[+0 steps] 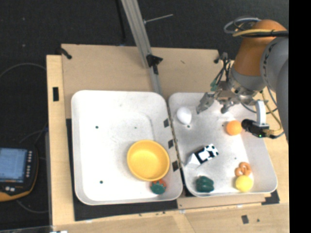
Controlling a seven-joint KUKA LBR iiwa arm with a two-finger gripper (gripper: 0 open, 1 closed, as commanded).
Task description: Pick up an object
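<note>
Tan tabletop [112, 62] with 2 white bins | tool [217, 102] hovers over right bin's [265, 154] far edge, fingers spread, nothing between them | nearest: white egg-shaped object [184, 115], round orange ball [233, 127] | nothing lifted; the grasp is left.

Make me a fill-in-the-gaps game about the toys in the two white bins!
1. The yellow bowl sits in the ____ bin.
2. The white egg-shaped toy lies in the ____ bin.
3. The ball nearest the gripper is coloured ____.
4. The black-and-white toy lies between the white egg-shaped toy and the dark ____ toy.

Missing words: left; right; orange; green
</note>
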